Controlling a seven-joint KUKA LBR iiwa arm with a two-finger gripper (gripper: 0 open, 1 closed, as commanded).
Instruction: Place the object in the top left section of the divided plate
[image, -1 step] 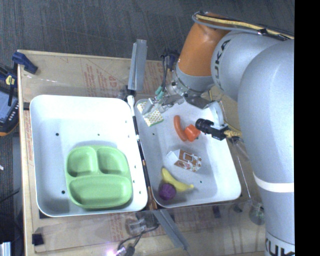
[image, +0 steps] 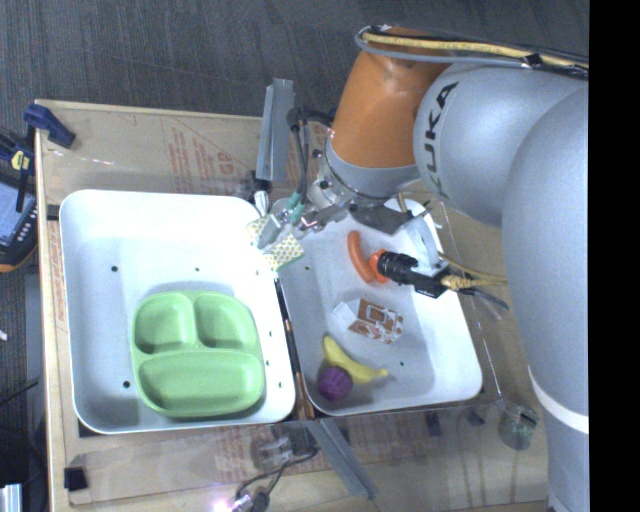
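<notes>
A green divided plate (image: 198, 355) lies in the left bin (image: 90, 250), with two small sections at the top and one long section below. Its top left section (image: 165, 322) holds nothing. My gripper (image: 276, 228) hangs over the wall between the two bins, near their far corners, above and to the right of the plate. A small yellowish checkered piece (image: 287, 252) sits right under the gripper tip, at the left bin's right rim. Whether it is gripped is not visible.
The right bin (image: 455, 360) holds an orange carrot-like piece (image: 358, 255), a printed packet (image: 376, 320), a yellow banana (image: 352, 362) and a purple piece (image: 335, 383). The big grey arm covers the right bin's far and right side. Clamps and a metal bar stand behind the bins.
</notes>
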